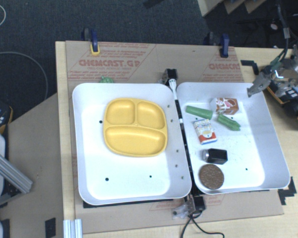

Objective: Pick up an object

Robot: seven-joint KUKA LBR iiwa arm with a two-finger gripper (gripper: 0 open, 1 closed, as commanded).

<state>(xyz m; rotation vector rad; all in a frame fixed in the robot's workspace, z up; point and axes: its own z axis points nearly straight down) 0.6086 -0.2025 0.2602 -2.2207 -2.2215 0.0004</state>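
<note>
A yellow divided plate (135, 127) is lying in the middle of the left bin (89, 172), its single large compartment facing the near side. In the right bin (268, 152), a cluster of small things is sitting toward the left half. A green piece (198, 111) is lying at a slant near the far side, and a red-and-white carton (204, 131) is resting just below it. A brown-and-white packet (226, 105) is sitting beside a second green piece (229, 122). A black block (216, 155) is lying nearer the front, with a brown round disc (211, 176) just beside the near rim. The gripper (258, 85) is hovering over the right bin's far right corner, apart from every item and holding nothing. Whether it is spread or pressed together cannot be told.
</note>
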